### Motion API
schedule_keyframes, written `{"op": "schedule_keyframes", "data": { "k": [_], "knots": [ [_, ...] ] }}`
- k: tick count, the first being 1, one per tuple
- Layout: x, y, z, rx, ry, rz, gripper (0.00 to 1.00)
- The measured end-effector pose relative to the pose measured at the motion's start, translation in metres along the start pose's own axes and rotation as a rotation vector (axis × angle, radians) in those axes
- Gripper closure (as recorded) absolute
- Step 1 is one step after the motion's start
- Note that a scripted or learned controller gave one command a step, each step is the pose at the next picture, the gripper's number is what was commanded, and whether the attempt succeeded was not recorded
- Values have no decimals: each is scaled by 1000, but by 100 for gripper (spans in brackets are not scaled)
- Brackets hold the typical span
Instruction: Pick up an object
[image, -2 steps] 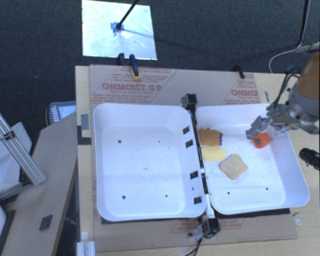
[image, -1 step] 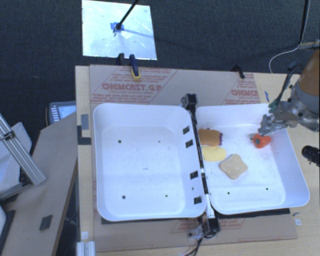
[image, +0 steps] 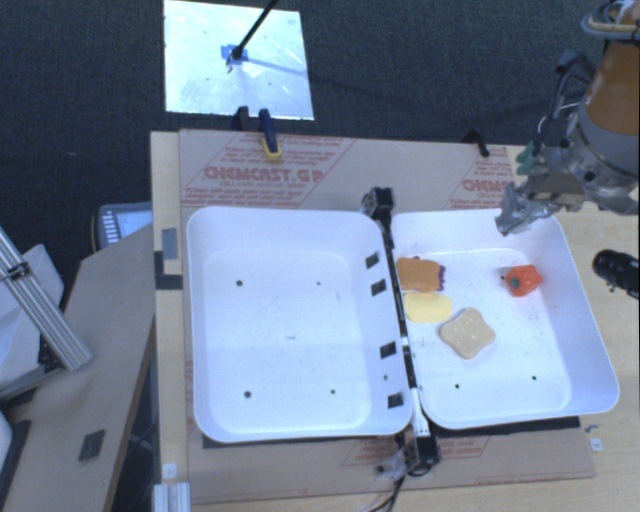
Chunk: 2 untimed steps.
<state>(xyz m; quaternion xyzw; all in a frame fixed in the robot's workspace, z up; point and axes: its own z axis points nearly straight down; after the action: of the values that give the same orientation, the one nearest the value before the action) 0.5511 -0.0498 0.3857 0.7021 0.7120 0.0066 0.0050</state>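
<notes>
Progress nil: my fingers (image: 518, 213) hang above the right bin's (image: 590, 375) far rim, state indeterminable, nothing gripped. Orange pepper (image: 521, 280) nearby remains unpicked.

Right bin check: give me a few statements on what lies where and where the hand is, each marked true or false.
1. The red object lies in the right bin. True.
2. The left bin holds the tan piece. False: it lies in the right bin.
3. The hand is above the right bin's far edge. True.
4. The hand grips the yellow piece. False: that piece lies on the bin floor, apart from the hand.
</notes>
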Motion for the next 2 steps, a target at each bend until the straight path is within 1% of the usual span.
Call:
{"op": "schedule_keyframes", "data": {
  "k": [1,2],
  "knots": [
    [110,-26,16,15,2,-3,100],
    [173,-39,15,14,1,2,100]
  ]
}}
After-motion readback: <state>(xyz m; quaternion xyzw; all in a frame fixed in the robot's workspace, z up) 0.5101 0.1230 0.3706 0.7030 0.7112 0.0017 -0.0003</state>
